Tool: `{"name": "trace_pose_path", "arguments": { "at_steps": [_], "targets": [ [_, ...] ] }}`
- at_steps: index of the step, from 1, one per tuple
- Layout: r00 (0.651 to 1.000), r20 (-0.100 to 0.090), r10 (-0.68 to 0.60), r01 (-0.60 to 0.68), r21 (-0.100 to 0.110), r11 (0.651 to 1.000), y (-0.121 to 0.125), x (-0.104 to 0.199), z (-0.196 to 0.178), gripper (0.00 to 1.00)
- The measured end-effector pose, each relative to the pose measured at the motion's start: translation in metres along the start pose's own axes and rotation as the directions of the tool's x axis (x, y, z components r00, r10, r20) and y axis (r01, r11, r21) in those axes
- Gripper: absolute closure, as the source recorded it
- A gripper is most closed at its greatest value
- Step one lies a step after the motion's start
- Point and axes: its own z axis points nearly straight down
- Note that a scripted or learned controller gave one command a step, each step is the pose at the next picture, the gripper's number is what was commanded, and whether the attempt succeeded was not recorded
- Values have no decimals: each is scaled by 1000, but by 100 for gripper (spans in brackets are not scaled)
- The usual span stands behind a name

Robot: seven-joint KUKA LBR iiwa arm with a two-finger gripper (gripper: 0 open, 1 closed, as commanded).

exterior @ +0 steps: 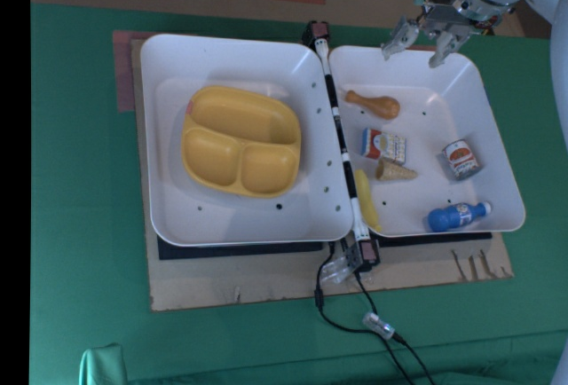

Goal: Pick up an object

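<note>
My gripper hangs open above the far edge of the right bin, with nothing between its fingers. In that bin lie a brown chicken drumstick, a small red and white carton, an ice cream cone, a red can, a blue bottle and a yellow banana along the left wall. The drumstick is the nearest of them, below and left of the gripper.
The left bin holds a yellow divided tray. A black divider strip runs between the bins. Cables trail over the green cloth at the front.
</note>
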Motion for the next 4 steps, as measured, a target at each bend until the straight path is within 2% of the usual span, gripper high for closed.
{"name": "trace_pose_path", "arguments": {
  "at_steps": [1, 2, 3, 4],
  "targets": [
    [1000, 5, 1, -1, -8, 1000, -14, -43, 114, 0],
    [1000, 4, -1, 1, -6, 1000, -14, -23, 122, 0],
    [1000, 11, 5, -5, -24, 1000, -11, -27, 103, 100],
    [1000, 11, 5, -5, -23, 1000, -11, -27, 103, 0]
  ]
}}
